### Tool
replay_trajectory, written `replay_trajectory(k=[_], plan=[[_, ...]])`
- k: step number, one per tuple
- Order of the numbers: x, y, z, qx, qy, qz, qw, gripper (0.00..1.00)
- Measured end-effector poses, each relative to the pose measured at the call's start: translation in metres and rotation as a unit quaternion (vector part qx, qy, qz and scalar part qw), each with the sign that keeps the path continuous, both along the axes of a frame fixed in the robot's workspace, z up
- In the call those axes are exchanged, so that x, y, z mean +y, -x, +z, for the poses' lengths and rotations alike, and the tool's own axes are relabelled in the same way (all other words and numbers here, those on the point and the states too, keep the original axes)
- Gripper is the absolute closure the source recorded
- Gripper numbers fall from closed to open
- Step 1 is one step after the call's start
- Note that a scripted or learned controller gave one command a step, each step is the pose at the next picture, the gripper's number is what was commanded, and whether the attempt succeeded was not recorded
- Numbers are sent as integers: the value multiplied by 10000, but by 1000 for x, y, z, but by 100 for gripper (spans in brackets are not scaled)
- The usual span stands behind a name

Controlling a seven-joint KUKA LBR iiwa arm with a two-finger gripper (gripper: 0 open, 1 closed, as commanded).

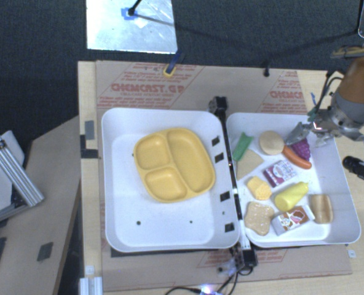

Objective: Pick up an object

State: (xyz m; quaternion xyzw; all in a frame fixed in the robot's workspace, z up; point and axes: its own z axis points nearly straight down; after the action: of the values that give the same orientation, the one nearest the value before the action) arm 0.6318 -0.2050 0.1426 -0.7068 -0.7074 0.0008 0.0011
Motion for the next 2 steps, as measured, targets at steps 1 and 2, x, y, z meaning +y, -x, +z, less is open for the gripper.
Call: replay_trajectory(k=[1,2], plan=[[1,0,-52,-2,0,6,10000,0],[-1,-2,-34,-30,16,16,10000,100]])
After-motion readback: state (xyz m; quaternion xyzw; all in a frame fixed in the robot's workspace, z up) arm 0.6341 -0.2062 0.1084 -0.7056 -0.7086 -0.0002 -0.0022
